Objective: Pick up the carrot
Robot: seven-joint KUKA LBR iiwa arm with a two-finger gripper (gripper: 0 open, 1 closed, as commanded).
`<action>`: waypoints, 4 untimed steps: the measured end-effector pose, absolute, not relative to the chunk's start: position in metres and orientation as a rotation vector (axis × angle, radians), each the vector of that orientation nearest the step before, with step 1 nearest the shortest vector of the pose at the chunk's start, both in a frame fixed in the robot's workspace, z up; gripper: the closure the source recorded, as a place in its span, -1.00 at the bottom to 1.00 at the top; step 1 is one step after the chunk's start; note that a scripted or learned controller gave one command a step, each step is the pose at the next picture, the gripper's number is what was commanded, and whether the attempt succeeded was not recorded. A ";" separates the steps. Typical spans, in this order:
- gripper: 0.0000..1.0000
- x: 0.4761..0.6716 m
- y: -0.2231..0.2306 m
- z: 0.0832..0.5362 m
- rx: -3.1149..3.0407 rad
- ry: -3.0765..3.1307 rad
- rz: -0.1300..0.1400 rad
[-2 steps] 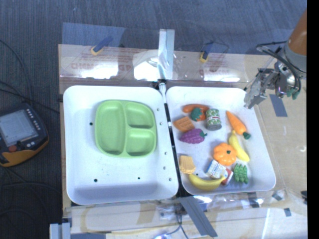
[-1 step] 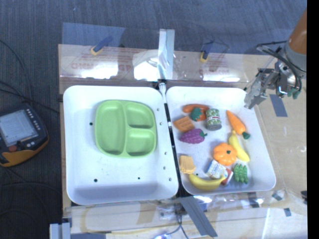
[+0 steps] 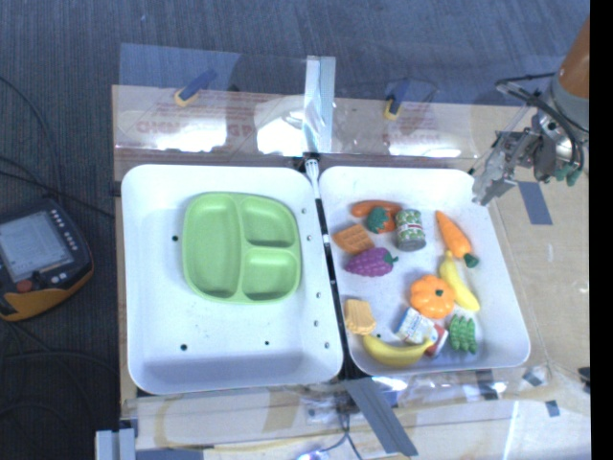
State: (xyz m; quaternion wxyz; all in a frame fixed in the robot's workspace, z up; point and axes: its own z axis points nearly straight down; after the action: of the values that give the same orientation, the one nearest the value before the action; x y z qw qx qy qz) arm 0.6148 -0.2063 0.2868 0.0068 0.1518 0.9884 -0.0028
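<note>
A dark blue-grey carpeted floor is seen around a pale wooden worktop. At nine o'clock, a control pendant with a screen is laid on the floor, with black cables trailed beside it. Glare is reflected from clear sheeting at twelve o'clock, fastened with blue tape strips.

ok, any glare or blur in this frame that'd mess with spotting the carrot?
Camera view: glare washes the clear sheet behind the bins; the carrot in the right bin is evenly lit and sharp; the gripper at the bin's far right corner looks slightly soft.
</note>
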 end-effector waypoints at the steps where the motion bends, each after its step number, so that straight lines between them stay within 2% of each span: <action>1: 1.00 0.616 -0.206 0.297 0.474 3.088 -0.013; 4: 1.00 0.619 -0.207 0.327 0.471 3.074 -0.024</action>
State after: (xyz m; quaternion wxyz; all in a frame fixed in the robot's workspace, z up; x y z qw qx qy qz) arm 0.6193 -0.2067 0.3273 0.0157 0.1515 0.9883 -0.0076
